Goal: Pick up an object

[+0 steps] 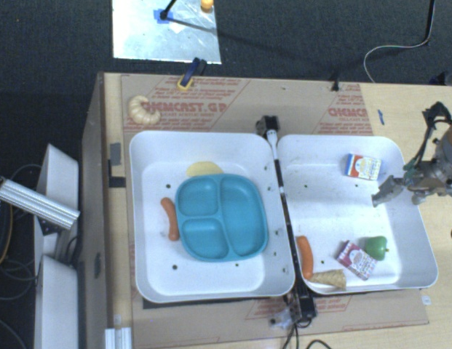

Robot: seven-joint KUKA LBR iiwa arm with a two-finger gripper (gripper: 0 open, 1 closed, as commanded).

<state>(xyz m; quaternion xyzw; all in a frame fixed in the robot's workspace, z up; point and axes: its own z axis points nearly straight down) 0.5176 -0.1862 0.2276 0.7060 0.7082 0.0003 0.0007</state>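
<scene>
My gripper (381, 195) hangs over the right side of the right bin (411, 217), reaching in from the right edge. It sits between a small blue, white and red carton (362, 166) further back and a green pepper (376, 247) nearer the front, touching neither. Beside the pepper lies a red packet (354, 259). An orange sausage (304, 255) and a tan cone (328, 278) rest at that bin's front left. I see nothing in the gripper.
The left bin (149, 195) holds a blue divided plate (220, 217), an orange sausage (169, 218) to its left and a yellow item (204, 169) behind it. A black divider (278, 173) runs between the bins. A pale croissant shape (143, 109) lies on the cardboard behind.
</scene>
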